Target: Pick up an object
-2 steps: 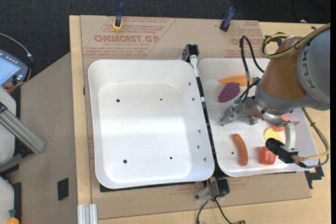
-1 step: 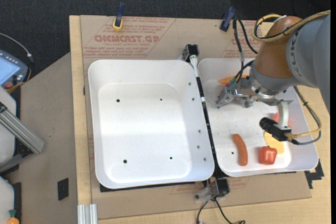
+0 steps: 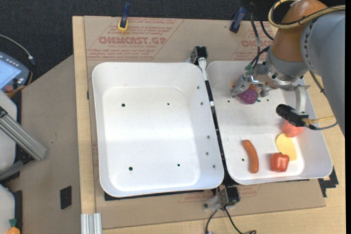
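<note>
The grey arm [image 3: 329, 46] reaches in from the right, its orange band [image 3: 293, 30] sitting above the wrist. The wrist angles down and to the left. The gripper [image 3: 245, 86] hangs low near the far edge of the right bin [image 3: 318, 167], towards that bin's left side.

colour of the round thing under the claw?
Purple round object, below the claw in the right bin; camera view.

one fixed camera above the bench [image 3: 88, 118], slanted down over both white bins [image 3: 104, 134]
</note>
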Available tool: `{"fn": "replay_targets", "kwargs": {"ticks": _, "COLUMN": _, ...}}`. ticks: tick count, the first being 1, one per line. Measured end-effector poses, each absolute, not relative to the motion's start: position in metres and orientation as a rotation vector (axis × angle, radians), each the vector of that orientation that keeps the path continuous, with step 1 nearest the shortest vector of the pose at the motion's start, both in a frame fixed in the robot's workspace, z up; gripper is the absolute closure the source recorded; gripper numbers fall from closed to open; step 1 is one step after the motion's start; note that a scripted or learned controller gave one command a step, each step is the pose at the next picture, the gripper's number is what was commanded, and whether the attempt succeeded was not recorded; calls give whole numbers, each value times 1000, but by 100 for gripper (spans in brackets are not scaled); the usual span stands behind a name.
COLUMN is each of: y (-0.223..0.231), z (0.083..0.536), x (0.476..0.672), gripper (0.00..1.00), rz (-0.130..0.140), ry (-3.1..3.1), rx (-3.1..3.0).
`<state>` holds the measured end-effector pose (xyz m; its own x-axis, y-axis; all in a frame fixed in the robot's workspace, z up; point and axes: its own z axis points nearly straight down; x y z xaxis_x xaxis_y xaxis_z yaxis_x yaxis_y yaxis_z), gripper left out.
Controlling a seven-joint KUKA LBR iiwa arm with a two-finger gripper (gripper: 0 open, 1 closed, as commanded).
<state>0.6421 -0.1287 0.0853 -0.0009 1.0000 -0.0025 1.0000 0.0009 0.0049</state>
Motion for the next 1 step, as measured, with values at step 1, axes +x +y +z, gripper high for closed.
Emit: {"fn": "replay_targets", "kwargs": {"ticks": 1, "y": -127, "z": 96, "x": 641, "gripper": 100, "rz": 3, "ry": 2220, "rx": 2217}}
